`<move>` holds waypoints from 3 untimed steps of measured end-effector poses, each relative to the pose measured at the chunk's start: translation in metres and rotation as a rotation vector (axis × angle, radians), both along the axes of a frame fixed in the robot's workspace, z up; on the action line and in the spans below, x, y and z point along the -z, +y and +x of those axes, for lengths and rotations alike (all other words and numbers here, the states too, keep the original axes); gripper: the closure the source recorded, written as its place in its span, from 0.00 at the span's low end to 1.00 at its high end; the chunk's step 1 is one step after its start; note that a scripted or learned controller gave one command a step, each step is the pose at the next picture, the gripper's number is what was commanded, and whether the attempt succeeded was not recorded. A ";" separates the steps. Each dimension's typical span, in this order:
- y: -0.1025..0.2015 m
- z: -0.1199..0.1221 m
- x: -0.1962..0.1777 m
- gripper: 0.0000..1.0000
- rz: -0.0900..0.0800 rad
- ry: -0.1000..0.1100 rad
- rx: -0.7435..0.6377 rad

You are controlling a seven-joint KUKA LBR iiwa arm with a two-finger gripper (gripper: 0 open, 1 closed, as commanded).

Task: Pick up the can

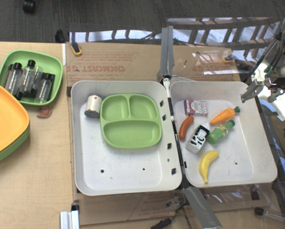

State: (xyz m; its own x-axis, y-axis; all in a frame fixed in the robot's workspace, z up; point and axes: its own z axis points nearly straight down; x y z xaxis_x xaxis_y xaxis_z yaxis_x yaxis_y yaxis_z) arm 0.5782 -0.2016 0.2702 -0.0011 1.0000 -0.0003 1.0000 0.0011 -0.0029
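The can [92, 106] is small and silver with a pale label. It lies in the left bin [128, 175] near its far left corner, touching the left rim of a green divided plate [131, 120]. My gripper [258, 87] shows partly at the right edge of the camera view, over the far right corner of the right bin [257, 166]. It is far from the can, across both bins. Nothing is seen held by it.
The right bin holds a pink box [196, 107], a carrot [224, 115], a red sausage [185, 127], a black-and-white carton [198, 138], a green bottle [220, 131] and a banana [207, 164]. On the bench at left stand a green tray of bottles [30, 78] and orange plates [5, 123].
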 end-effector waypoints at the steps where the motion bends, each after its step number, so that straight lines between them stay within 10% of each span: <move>1: 0.028 0.041 0.121 0.00 0.000 0.000 -0.047; 3: 0.027 0.048 0.169 0.00 -0.009 -0.023 -0.068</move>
State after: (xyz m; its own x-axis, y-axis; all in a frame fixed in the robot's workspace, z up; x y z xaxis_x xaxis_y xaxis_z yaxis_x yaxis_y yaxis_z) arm 0.6262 -0.1745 0.1015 -0.0690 0.9976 -0.0105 0.9974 0.0692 0.0200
